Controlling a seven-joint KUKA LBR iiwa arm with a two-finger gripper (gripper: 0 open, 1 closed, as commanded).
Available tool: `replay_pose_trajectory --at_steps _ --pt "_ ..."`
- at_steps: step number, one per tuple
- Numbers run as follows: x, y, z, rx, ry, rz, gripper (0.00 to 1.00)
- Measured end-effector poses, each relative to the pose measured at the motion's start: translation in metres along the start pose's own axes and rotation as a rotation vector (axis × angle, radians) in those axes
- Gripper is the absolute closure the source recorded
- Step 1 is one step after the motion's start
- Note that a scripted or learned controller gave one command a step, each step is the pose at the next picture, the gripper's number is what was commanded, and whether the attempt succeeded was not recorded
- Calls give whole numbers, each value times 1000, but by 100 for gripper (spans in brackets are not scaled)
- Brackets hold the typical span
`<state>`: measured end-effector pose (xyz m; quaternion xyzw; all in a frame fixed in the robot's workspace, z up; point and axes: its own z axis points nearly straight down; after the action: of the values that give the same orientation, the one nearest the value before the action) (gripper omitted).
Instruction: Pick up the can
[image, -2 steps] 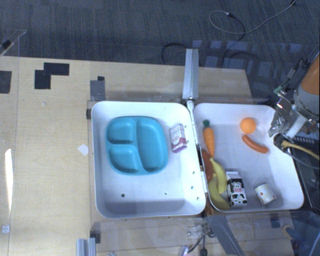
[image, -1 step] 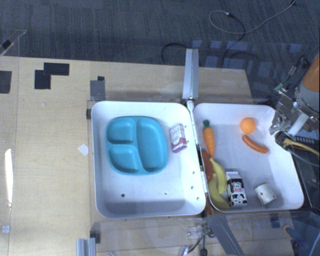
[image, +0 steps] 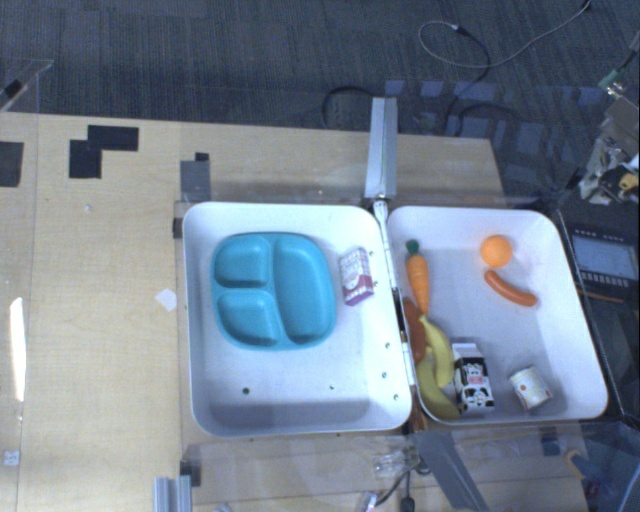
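can (image: 530, 388) lies tipped on its side in right bin (image: 560, 300), near the front corner, just beside a small carton (image: 472, 379). hand state: cannot tell. risk: can rolls off, or fingers snag carton or wall.

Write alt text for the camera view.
Small white cylindrical can lies on its side in the right white bin, with an orange ball, sausage, carrot and banana. Left white bin holds a blue divided plate.
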<state>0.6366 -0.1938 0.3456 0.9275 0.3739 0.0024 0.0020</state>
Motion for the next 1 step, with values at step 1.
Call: replay_pose_trajectory --at_steps 1 --pt "3 0 -11 -2 0 -10 100"
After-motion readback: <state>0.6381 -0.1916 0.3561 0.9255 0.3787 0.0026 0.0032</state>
